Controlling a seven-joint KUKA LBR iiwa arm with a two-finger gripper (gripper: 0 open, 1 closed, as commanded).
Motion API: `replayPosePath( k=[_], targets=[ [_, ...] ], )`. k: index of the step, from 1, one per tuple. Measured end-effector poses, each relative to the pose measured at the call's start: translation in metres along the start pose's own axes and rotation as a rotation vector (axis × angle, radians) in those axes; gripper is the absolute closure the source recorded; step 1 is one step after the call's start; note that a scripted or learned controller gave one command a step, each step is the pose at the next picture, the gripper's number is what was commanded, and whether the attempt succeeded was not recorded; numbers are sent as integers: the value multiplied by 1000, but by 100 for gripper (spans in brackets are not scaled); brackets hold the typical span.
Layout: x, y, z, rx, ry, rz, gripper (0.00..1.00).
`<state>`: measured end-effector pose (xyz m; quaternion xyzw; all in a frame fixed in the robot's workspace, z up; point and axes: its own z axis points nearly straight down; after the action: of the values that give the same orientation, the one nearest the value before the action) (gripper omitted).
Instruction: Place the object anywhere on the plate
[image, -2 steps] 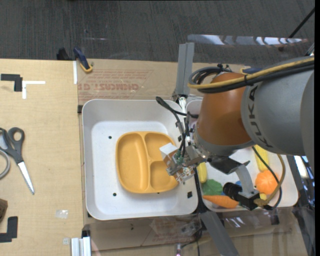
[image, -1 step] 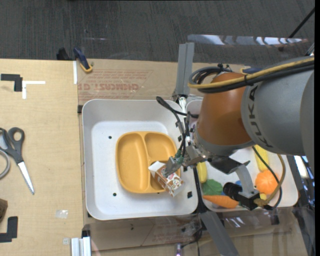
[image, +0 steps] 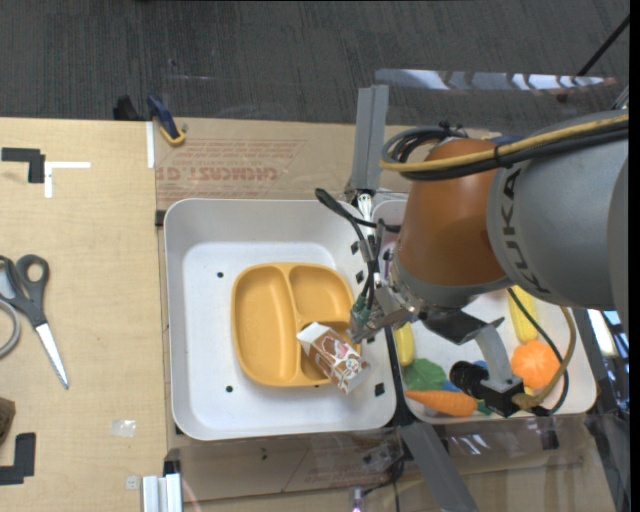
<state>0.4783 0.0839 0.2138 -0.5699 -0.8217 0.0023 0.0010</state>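
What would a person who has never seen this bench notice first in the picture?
Probably the big grey arm with its orange band, reaching in from the right over both bins. Next, the yellow divided plate in the left bin, with a small carton lying across its lower right rim. Toy vegetables, a carrot among them, lie in the right bin.

A yellow 2-compartment plastic plate (image: 275, 322) lies in the left shallow white bin (image: 190, 300). A small brown-and-white carton (image: 335, 357) rests tilted on the plate's lower right rim — just beside the grey arm's gripper (image: 366, 318). The right white bin (image: 572, 395) holds an orange ball (image: 536, 363), a carrot (image: 443, 402) and a yellow corn cob (image: 522, 312).
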Motion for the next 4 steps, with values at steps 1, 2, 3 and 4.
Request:
replayPosePath(
  k=[1,2,3,4],
  targets=[
    [0,0,0,0,0,0,0],
    [-1,0,-8,2,-1,3,100],
    [-1,0,-8,2,-1,3,0],
    [-3,1,-16,3,-2,4,100]
  ],
)
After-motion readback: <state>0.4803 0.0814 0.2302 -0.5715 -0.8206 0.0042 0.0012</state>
